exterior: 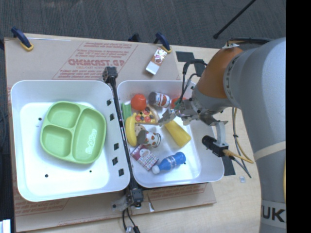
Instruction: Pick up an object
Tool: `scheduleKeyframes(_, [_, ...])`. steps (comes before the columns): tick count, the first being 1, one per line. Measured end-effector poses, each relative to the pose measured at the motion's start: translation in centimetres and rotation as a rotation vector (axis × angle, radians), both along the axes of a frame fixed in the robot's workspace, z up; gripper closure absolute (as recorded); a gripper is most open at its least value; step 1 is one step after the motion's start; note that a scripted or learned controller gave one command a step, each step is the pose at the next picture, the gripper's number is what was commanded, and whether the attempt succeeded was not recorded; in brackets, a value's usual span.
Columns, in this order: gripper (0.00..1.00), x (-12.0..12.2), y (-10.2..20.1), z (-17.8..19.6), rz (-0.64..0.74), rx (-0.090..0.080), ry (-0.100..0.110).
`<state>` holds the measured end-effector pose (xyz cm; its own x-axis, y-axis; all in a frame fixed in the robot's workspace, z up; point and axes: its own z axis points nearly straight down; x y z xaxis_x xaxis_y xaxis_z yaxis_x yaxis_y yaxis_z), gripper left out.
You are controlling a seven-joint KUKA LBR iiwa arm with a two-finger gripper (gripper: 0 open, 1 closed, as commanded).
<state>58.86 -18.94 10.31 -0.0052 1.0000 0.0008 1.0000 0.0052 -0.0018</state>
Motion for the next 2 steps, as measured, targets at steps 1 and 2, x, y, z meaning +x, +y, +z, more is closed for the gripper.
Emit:
scheduleKeyframes(1, [1.0, 0.0, 0.0, 1.0, 0.003, 0.001, 0.002])
scheduleKeyframes(2, [1.0, -4.1, 4.1, 9.2, 0.001, 0.0, -0.002])
